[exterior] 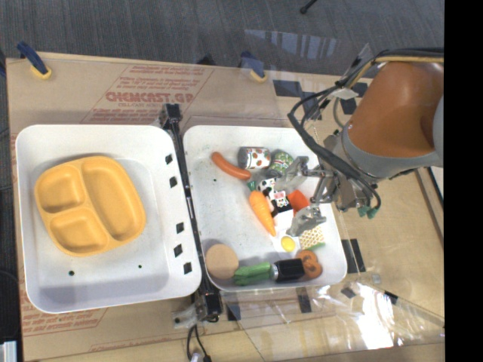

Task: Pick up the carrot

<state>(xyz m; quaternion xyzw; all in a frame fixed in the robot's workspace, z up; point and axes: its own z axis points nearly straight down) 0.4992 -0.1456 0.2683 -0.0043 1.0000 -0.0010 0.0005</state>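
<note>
Small red item (pixel 299 199) at centre right partly hidden behind metal gripper (pixel 308 219); finger state indeterminable; grey-orange arm (pixel 396 119) cut by right edge.

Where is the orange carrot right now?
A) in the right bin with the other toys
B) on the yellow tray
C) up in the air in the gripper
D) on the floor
A: the carrot lies flat in the right bin among the other toys, beside the gripper.
</note>
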